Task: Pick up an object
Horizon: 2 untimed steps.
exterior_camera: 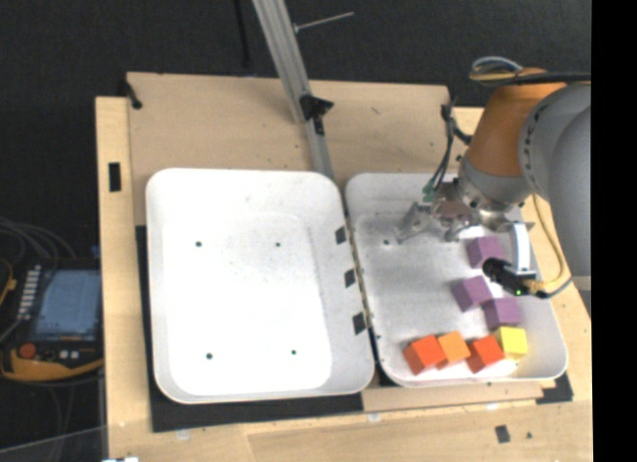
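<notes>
Since the blocks sit bunched at the lower right of the right bin, the gripper hangs over its upper part, jaw state unclear, nearest purple block just beside it.

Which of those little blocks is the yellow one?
The yellow block sits at the right end of the row along the right bin's near edge, beside a red block; the others are orange, red or purple.

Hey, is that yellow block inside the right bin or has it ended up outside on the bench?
Inside. The yellow block lies within the right bin, near its front right corner.
</notes>
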Tool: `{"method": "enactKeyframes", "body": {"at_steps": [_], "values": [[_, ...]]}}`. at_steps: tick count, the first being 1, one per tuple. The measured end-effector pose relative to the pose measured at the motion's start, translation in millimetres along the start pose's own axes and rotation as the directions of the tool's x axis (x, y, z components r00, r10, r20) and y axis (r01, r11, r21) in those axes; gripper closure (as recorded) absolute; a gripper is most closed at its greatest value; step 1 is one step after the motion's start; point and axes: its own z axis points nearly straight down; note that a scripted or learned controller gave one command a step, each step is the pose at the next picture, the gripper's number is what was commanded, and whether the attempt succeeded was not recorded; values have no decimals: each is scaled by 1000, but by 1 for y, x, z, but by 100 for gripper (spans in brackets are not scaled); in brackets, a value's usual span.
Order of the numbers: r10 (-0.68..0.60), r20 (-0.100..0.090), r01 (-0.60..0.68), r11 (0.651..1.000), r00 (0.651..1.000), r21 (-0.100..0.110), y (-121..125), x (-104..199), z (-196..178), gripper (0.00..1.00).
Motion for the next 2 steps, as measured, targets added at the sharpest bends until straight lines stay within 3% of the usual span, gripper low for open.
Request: {"method": "enactKeyframes", "body": {"at_steps": [1,2], "values": [[4,0,-4,1000,1000,-10,2,-1,-15,100],[-2,0,2,1000,1000,-12,2,1,-79,100]]}}
